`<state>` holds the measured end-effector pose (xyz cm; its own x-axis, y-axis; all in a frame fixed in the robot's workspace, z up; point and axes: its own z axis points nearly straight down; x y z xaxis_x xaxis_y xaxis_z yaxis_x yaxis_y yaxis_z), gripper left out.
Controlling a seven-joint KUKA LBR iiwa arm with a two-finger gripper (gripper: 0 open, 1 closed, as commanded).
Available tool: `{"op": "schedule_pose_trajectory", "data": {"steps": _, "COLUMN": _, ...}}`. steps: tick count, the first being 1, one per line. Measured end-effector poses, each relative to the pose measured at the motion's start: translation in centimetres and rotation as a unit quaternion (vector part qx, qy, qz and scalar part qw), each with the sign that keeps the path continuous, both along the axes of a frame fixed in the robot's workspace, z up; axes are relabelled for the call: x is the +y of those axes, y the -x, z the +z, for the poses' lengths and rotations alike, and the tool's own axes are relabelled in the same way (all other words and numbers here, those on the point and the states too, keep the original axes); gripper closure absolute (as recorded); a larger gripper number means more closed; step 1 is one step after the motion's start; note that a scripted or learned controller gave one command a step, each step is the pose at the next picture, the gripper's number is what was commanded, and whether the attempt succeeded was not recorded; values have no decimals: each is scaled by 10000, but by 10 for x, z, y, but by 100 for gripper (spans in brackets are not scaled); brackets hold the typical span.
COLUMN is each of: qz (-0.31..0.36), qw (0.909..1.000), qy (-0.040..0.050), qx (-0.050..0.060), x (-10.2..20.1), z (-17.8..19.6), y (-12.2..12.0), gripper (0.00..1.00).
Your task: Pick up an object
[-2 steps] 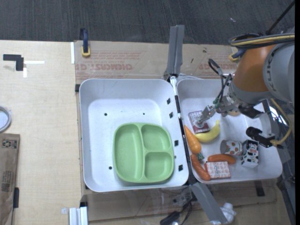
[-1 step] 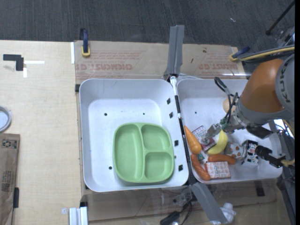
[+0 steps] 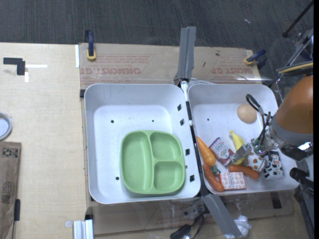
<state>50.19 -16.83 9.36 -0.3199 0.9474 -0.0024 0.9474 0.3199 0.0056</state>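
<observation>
A: What is found on the surface, taken from the left?

B: Two white bins are set side by side. In the left bin one green divided tray with three compartments is laid flat; nothing else is counted there.

A: And the right bin?

B: The loose pieces are gathered toward its near side, probably as they were tipped in. Three orange carrot-like pieces are counted: one carrot by the left wall, another below it, a third further right. One small packet, one printed card, one yellow piece and one black-and-white spotted toy are also seen. One tan egg-like ball is left apart, toward the far side.

A: Where is the pincer?

B: It is lowered into the cluster, just beside the yellow piece, which is judged the likeliest target. Whether it is spread or closed cannot be told; nothing is seen to be held.
</observation>
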Motion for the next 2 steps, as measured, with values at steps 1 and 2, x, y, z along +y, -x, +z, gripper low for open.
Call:
{"op": "schedule_pose_trajectory", "data": {"steps": 1, "qz": -18, "qw": 10000, "qy": -11, "qx": 27, "x": 0, "z": 5, "y": 0, "gripper": 100}}
{"op": "schedule_pose_trajectory", "data": {"steps": 2, "qz": -983, "qw": 9951, "qy": 4, "qx": 62, "x": 89, "z": 116, "y": -34, "gripper": 100}}
